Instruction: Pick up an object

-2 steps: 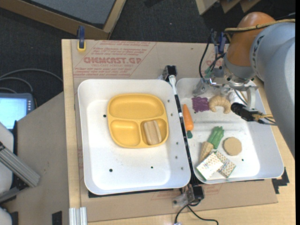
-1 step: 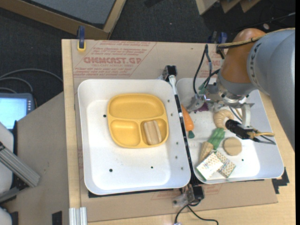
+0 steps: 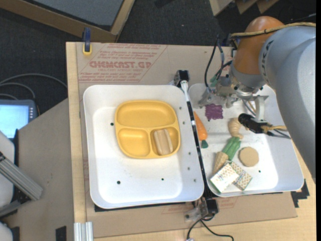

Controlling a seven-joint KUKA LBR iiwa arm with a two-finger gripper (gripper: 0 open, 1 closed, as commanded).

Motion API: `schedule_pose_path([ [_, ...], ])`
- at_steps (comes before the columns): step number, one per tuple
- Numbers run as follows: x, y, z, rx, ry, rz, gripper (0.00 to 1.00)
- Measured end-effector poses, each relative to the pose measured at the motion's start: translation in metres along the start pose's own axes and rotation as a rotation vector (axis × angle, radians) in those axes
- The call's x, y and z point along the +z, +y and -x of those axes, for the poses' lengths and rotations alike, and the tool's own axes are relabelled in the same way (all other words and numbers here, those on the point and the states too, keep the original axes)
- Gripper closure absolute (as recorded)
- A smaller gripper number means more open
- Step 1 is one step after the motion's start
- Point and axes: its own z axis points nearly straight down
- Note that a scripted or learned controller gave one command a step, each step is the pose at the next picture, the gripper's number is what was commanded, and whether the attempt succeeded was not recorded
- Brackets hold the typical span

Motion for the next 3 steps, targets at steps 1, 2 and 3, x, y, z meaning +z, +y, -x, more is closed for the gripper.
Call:
schedule_pose_path([
  [1, -0.011, -0.001, 0.0, 0.0, -0.001, 0.001, 1.0],
  [2, -0.011, -0.001, 0.0, 0.0, -0.002, 0.0, 0.0],
  [3, 0.001, -0.05, 0.0, 0.003, 0.003, -0.013, 0.0],
])
